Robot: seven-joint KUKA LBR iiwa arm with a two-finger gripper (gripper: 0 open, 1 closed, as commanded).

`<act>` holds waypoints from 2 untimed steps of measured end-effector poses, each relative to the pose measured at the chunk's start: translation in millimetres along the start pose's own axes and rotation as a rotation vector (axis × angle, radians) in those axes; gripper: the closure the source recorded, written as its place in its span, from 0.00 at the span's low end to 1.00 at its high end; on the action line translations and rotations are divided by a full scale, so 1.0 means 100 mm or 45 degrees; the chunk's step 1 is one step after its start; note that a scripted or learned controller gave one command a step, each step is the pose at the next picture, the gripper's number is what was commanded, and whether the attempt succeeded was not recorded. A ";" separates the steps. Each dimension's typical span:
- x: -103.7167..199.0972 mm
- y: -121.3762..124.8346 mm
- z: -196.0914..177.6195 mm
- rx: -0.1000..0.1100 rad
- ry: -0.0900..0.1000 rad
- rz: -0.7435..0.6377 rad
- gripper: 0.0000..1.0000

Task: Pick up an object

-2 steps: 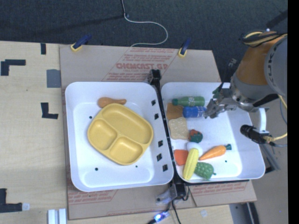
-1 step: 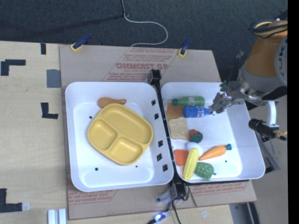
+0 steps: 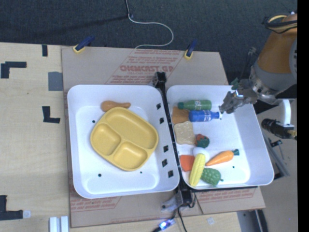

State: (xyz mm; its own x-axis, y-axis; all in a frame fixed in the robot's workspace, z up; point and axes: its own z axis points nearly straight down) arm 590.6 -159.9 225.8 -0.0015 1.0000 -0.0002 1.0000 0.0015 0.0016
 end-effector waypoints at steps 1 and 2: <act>0.47 0.06 0.09 0.004 0.002 -0.005 1.00; 0.92 0.13 0.02 0.003 0.003 -0.005 1.00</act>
State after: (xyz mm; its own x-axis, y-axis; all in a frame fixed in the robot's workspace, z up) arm 603.6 -67.5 223.8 -0.0058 1.0000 0.0018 1.0000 0.0058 -0.0007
